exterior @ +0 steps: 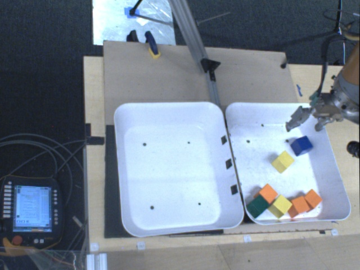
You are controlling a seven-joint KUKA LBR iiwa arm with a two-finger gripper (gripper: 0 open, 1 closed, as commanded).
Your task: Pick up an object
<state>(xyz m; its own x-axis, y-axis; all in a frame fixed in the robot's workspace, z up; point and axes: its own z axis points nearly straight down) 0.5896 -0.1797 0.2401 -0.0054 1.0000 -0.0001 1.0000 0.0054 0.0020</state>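
Note:
My gripper [308, 122] hangs over the far right part of the right bin [247, 122], its two fingers spread apart with nothing between them. Just below it lies a blue cube [302, 145], apart from the fingertips. A yellow cube [283, 162] sits a little nearer and to the left. At the bin's near edge several cubes crowd together: an orange cube [268, 193], a green cube [257, 206], a yellow cube [279, 206] and two orange cubes [306, 202].
The left bin [169, 167] stands beside the right one, joined by black clips. A grey pole [191, 32] slants in from the top. A teach pendant [28, 210] with cables lies at the lower left, off the bench.

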